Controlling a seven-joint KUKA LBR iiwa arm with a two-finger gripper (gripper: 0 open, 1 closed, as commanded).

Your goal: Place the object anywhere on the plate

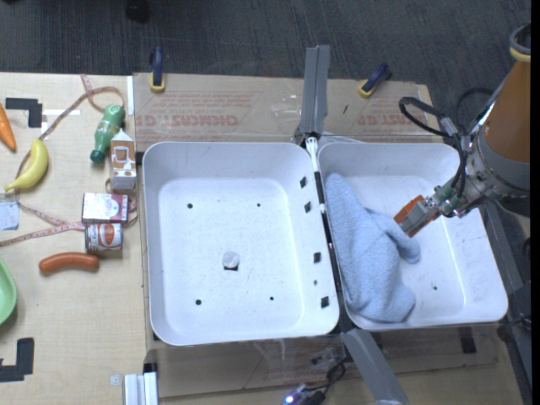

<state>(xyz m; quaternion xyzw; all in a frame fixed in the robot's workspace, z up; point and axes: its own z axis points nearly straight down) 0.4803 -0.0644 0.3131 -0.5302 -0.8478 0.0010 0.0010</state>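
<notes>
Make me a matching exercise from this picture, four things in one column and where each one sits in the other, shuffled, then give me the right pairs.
Things:
1. blue cloth
2. small grey disc
3. banana
4. claw

Places:
A. on the floor of the left bin
B. on the bench, left of both bins
C. over the right bin, just above the cloth's upper edge
D. lying in the right bin, against its left wall

Pairs: 1-D, 2-A, 3-B, 4-C
</notes>
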